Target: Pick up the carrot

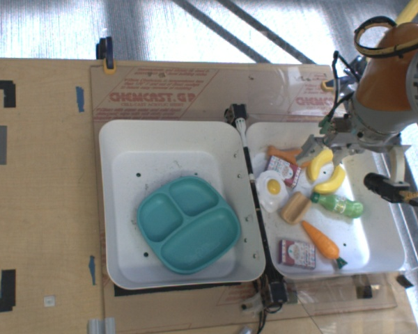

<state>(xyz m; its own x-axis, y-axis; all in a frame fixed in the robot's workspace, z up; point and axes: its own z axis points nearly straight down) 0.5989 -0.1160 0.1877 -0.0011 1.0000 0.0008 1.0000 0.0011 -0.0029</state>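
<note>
The carrot (319, 239) is orange with a small green tip and lies flat in the right bin (383, 245), near its front, pointing toward the front right. My gripper (327, 147) hangs at the back of that bin, over a yellow banana (329, 174). It is well behind the carrot and apart from it. Nothing of the carrot is hidden.
Around the carrot lie a green bottle (338, 205), a brown bread roll (295, 207), a red and white carton (296, 254), a fried egg (272, 185), a red packet (284, 170) and an orange piece (284, 153). A teal divided plate (188, 223) sits in the left bin (118, 186).
</note>
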